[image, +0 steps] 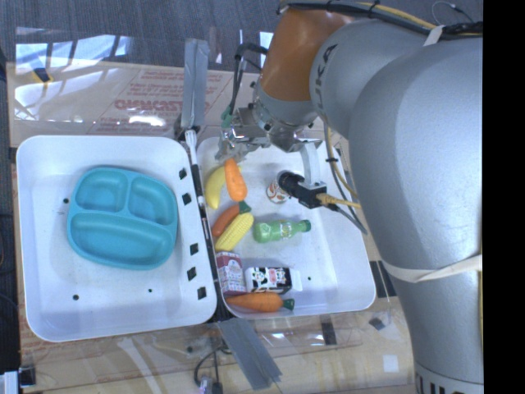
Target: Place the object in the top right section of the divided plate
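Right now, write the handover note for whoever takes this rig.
Gripper: over the far end of the right bin, just above an orange carrot; grip state unclear.
Divided plate: blue, in the left bin, nothing in its sections.
Right bin also holds a banana, corn cob, green bottle, milk carton and a second carrot.
Done: nothing placed yet.
Left: pick an object and set it in the plate's top right section.

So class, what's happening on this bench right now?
A grey robot arm reaches in over the right bin, which holds toy food: a banana, carrots, a corn cob, a green bottle and small cartons. Its gripper hangs at the bin's far edge above a carrot. The blue divided plate sits in the left bin.
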`<act>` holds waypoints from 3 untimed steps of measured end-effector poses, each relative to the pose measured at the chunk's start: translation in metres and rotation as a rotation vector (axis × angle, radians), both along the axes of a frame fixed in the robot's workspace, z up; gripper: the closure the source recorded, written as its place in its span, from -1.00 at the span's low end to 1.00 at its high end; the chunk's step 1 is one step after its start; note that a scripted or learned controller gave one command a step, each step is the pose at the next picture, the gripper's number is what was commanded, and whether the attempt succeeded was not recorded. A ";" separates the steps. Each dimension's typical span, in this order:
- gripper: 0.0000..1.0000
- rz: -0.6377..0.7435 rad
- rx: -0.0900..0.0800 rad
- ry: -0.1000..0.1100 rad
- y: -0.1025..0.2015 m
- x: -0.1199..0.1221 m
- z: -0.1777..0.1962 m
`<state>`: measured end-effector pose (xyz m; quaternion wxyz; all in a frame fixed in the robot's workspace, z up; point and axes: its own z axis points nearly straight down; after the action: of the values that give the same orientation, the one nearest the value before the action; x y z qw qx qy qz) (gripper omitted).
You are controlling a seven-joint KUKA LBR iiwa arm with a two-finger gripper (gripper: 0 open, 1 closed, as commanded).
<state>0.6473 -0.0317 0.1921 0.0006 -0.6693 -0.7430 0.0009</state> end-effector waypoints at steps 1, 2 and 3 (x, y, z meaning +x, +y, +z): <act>1.00 0.067 0.001 0.001 -0.030 -0.044 0.019; 1.00 0.046 0.000 0.004 0.042 -0.038 -0.001; -1.00 0.045 0.000 0.004 0.042 -0.038 -0.001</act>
<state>0.6095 0.0102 0.1911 0.0020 -0.6524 -0.7579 0.0021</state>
